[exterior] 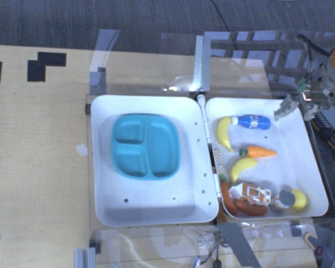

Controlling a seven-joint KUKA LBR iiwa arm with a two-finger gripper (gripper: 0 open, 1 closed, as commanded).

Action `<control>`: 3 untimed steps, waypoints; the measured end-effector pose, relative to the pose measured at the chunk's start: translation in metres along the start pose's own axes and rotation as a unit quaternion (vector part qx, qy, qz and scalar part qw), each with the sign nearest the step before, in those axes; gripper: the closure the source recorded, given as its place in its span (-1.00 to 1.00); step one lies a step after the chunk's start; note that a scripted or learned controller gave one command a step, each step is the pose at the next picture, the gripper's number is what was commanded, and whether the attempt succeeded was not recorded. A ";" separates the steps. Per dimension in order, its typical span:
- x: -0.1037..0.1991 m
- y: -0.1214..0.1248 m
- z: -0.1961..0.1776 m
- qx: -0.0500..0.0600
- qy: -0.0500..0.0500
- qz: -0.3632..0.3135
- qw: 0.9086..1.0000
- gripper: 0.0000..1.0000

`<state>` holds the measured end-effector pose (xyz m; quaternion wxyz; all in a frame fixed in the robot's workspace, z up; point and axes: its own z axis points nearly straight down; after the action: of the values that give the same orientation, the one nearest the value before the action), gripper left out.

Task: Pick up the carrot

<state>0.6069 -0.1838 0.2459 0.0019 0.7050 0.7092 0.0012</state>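
We see the small orange plastic carrot (258, 152) with its green top lying in the middle of the right-hand white bin (315, 166), between two yellow plastic bananas: one (225, 132) up and left of it, the other (243, 168) just below it. A white and blue bottle (253, 122) lies above, a red sausage (241, 205), a small printed carton (253, 194) and a round yellow and grey piece (291, 200) crowd the near edge. The left white bin (106, 149) holds a blue compartment plate (146, 146). The gripper (295, 105) hangs over the right bin's far corner, well apart from the carrot; we cannot tell its grip state. Pale wooden bench (33, 149), grey carpet (72, 10) behind.
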 end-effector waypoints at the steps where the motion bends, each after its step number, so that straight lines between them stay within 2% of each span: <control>1: 0.001 -0.058 0.140 0.001 0.000 -0.097 0.995 -1.00; 2: 0.053 -0.014 0.157 -0.004 0.000 -0.156 0.988 -1.00; 3: 0.046 -0.026 0.123 -0.001 0.000 -0.043 0.999 -1.00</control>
<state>0.5809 -0.1382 0.1224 0.0029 0.6736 0.7391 0.0018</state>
